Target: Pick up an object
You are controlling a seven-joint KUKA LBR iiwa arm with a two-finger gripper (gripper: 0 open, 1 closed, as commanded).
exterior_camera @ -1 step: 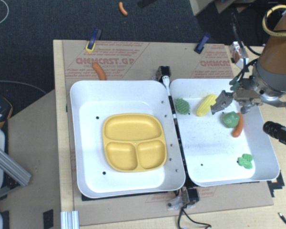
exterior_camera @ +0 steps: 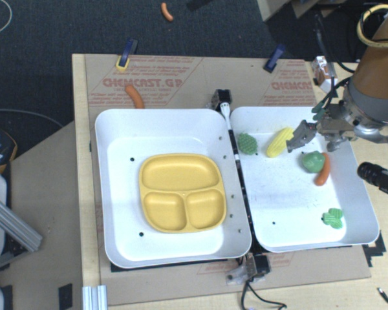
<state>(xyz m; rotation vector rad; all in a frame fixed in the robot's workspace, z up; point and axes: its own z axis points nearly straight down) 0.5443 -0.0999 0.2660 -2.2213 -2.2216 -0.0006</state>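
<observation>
Green toy [exterior_camera: 333, 218] at right bin [exterior_camera: 291, 234] front; corn [exterior_camera: 279, 142] just left of open, empty jaws [exterior_camera: 308, 136].

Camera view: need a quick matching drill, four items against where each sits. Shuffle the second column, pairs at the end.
Items:
1. yellow plate
2. corn cob
3. carrot
4. sausage

Places:
A. on the brown board behind the left bin
B. right bin, touching a green ball
C. middle of the left bin
D. right bin, far end, beside the tool

Pairs: 1-C, 2-D, 3-B, 4-A
</observation>
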